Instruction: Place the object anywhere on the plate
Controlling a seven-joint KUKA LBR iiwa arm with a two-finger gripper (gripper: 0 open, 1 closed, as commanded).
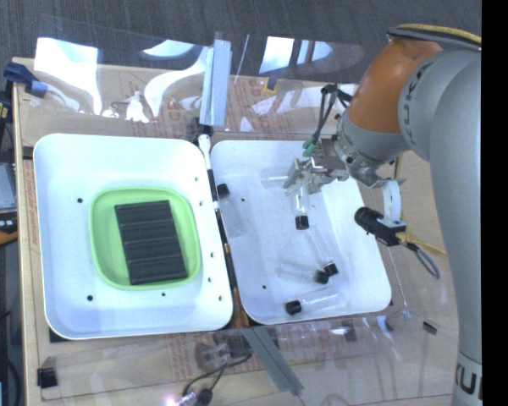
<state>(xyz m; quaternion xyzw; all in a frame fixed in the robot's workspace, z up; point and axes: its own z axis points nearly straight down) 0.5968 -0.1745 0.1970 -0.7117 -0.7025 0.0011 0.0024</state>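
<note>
Grey, smooth-shelled KUKA arm (444, 184) with a rounded orange band (388, 83) above the wrist, thin dark and green cables (323, 117) running along the wrist, and a small metallic two-finger gripper (303, 178) of silvery fittings.

Blue clamp (21, 76) and grey upright post (215, 83) behind the bins

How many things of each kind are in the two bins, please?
Green plate: 1
Dark ridged block on the plate: 1
Clear tubes with black caps in the right bin: 3 that I can make out
Total: 5
</note>
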